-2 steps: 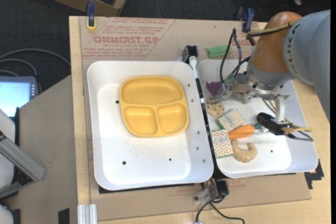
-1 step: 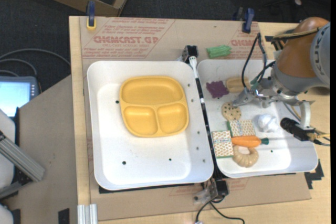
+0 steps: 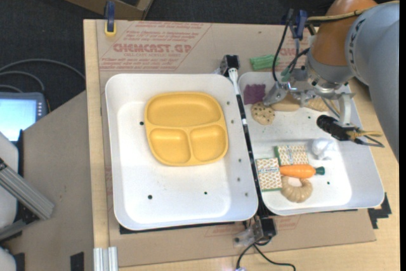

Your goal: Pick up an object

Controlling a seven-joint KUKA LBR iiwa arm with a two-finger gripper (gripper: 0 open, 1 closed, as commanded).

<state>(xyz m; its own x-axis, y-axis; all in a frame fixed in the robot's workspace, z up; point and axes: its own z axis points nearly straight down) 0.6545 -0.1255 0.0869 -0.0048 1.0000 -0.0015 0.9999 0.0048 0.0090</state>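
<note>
Bench [image 3: 152, 44], two white bins.
Left bin [image 3: 127, 187]: one yellow divided plate [image 3: 186, 127], lying flat.
Right bin [image 3: 355, 193]: purple block [image 3: 254, 93] at the far left corner; cookie [image 3: 262, 113] just before it; carrot [image 3: 298, 171] near the front, touching a beige ring [image 3: 297, 190].
Pincer [image 3: 283, 97]: low over the right bin's far end, just right of the cookie; whether spread or pressed together cannot be told.

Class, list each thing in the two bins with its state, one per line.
Plate: face up, empty, in the left bin.
Cookie: flat in the right bin.
Carrot: on its side, beside the bread ring.
Bread ring: flat.
Gripper: low over the right bin.
</note>
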